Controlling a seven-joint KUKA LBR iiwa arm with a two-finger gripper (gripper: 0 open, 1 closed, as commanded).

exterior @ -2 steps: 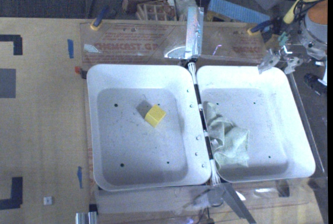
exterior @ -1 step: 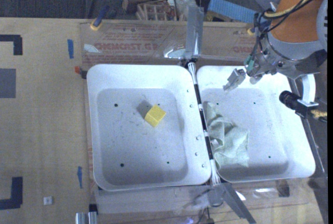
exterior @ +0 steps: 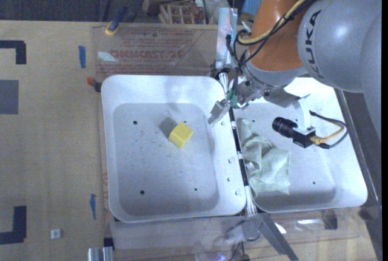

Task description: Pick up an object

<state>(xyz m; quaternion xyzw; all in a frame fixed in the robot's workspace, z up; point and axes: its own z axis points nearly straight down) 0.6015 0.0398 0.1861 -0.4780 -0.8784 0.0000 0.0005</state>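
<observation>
Above the seam between the two white plastic bins [exterior: 121,205] hangs the grey two-finger gripper [exterior: 225,105]; its spread I cannot tell. Right bin: pale crumpled cloth [exterior: 267,162], soft, pinch a fold. Left bin: small yellow block [exterior: 180,134], light, rigid, grip flat sides.

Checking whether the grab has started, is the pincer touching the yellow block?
Apart. In the camera view the pincer sits near the left bin's right rim, with bare bin floor between it and the yellow block.

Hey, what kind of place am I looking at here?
Most likely a robotics lab: a KUKA arm reaches over two white bins, blue tape marks dot the bench, and boxes and cables clutter the background.
</observation>
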